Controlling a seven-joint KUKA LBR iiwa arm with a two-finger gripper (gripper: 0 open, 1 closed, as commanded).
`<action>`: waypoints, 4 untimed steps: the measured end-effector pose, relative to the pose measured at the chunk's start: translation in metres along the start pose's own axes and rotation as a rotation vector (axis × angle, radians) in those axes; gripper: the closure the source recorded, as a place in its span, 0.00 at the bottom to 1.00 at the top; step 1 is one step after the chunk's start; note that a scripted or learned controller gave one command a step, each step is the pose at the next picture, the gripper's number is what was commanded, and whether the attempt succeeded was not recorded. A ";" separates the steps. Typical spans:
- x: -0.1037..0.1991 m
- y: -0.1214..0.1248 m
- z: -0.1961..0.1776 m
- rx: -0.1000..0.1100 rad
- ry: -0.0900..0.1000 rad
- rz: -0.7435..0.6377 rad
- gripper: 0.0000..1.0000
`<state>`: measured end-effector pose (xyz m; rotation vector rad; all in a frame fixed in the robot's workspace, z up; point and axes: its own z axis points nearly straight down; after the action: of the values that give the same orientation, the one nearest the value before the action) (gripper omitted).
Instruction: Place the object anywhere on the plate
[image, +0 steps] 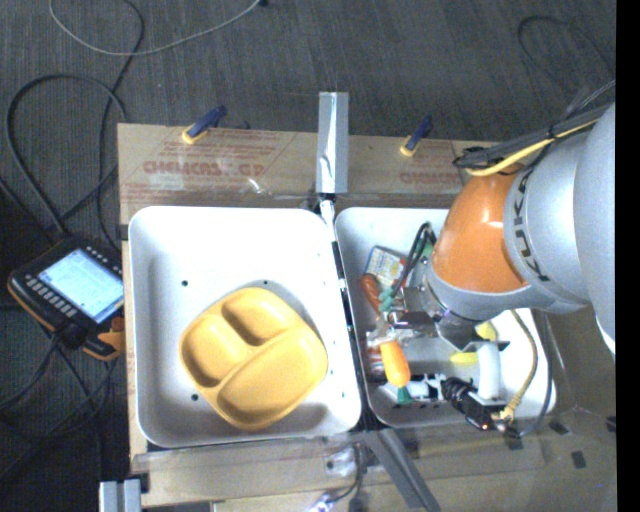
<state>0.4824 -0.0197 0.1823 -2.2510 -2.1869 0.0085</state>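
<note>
A yellow plate with divided compartments lies in the left bin, and nothing rests on it. My gripper is low in the right bin, under the orange band of the arm and near the bin's left wall. It hangs over a clutter of small items. An orange, carrot-like object lies just below the gripper. A reddish item sits just above it. The arm's bulk hides the middle of the right bin.
A printed packet lies at the back of the right bin. A yellow piece, a white bottle and a green bit lie toward its front. A divider wall separates the bins. A handheld pendant lies left of the bench.
</note>
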 end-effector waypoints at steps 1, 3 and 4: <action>0.082 -0.003 0.000 0.000 0.000 -0.103 1.00; 0.066 -0.002 0.000 -0.001 -0.002 -0.208 0.00; 0.064 0.016 -0.082 -0.004 -0.003 -0.297 0.00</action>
<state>0.5004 0.0435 0.2640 -1.9053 -2.4991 0.0062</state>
